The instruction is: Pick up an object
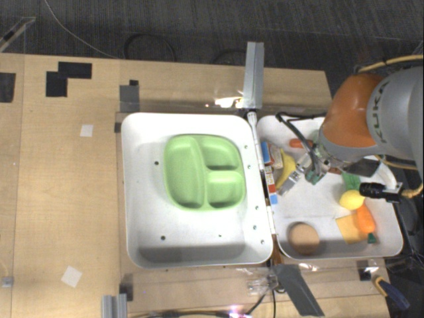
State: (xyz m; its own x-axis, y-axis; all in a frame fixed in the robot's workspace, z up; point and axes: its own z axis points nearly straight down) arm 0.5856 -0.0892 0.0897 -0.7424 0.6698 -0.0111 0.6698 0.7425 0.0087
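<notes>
1. Wooden bench [59, 197] carries two white bins; the left bin [142, 244] holds a green divided tray [202, 171].
2. I see the gripper [310, 171] low in the right bin [331, 247]; its opening I cannot tell.
3. I judge the yellow lemon [352, 199], right of it, light, firm, slippery; grip across its middle.

The arm [397, 105] is bulky and rounded, with a grey shell bearing part of the dark lettering "KUKA". Above the wrist sits a glossy orange band [351, 111] shaped like a dome. Thin black cables [295, 128] loop from the wrist, and a yellow cable [391, 61] runs over the top.
</notes>
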